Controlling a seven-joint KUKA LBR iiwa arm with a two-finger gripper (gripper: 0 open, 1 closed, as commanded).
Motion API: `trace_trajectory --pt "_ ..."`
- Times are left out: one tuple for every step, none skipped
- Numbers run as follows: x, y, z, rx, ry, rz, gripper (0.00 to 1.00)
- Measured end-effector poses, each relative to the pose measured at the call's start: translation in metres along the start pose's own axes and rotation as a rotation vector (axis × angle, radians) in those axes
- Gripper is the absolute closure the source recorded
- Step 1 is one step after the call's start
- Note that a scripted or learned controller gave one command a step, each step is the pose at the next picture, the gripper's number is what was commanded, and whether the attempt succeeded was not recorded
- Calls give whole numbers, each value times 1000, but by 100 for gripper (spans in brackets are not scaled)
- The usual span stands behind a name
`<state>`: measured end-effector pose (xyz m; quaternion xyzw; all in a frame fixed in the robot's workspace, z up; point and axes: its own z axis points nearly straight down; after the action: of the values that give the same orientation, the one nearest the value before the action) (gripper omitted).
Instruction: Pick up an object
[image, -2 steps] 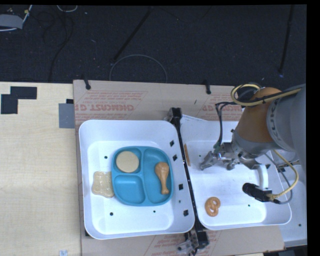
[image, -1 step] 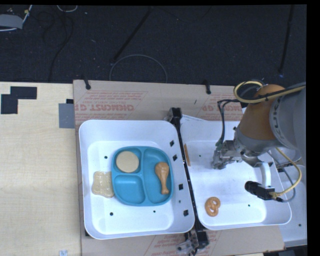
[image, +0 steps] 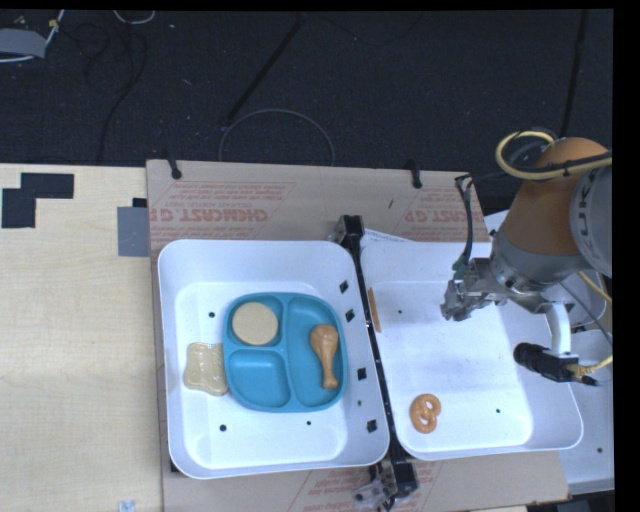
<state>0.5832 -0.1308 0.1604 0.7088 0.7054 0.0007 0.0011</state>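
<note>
On the far left of the left bin we see a pale toast-shaped piece lying just beside a blue divided plate, touching its left edge. The plate holds a round tan biscuit in its upper left compartment and a toy drumstick in its right one, so we judge them set out as a play meal, kept in their sections by the raised dividers.

In the right bin a small pretzel lies flat and alone near the front wall; with open floor around it, it looks to us the easiest thing to pick.

The jaws hang over the back part of that bin, carrying nothing we can see; whether they stand apart or together we cannot tell. The pretzel lies nearer the front and slightly left of them, well apart.
</note>
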Motion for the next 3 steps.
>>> trace_trajectory --pt "-1 0 -43 0 0 -5 100" --pt "8 -2 -94 0 0 -6 100" --pt "7 -2 -128 2 0 -6 100"
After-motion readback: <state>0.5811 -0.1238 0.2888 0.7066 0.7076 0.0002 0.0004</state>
